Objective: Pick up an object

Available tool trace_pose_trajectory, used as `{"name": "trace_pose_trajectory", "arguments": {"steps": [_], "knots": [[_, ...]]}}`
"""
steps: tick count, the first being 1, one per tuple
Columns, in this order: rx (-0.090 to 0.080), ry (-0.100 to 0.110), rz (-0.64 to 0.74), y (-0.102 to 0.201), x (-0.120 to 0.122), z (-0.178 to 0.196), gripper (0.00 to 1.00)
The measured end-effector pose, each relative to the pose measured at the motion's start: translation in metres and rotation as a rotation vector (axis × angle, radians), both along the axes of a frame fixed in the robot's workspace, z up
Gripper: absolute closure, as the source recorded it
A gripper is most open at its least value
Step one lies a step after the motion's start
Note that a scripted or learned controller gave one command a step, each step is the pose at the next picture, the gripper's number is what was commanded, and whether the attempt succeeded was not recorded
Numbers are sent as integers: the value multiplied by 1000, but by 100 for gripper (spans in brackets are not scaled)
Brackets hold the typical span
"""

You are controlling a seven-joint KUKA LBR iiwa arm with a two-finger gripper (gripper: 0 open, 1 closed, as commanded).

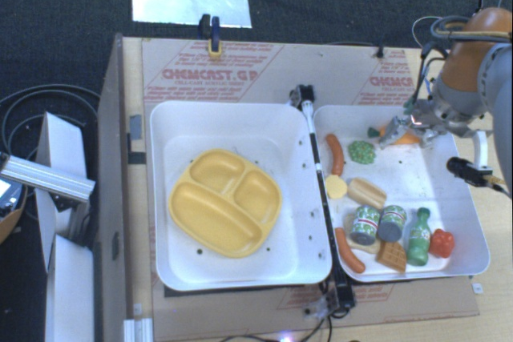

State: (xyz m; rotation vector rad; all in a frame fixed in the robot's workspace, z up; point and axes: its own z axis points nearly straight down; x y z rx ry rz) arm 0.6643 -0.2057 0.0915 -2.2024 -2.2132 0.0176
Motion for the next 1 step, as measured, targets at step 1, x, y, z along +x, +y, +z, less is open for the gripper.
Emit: {"name": "trace_pose_trajectory", "arguments": {"steps": [1], "knots": [[-5, -12, 0, 18, 2, 3, 0]]}}
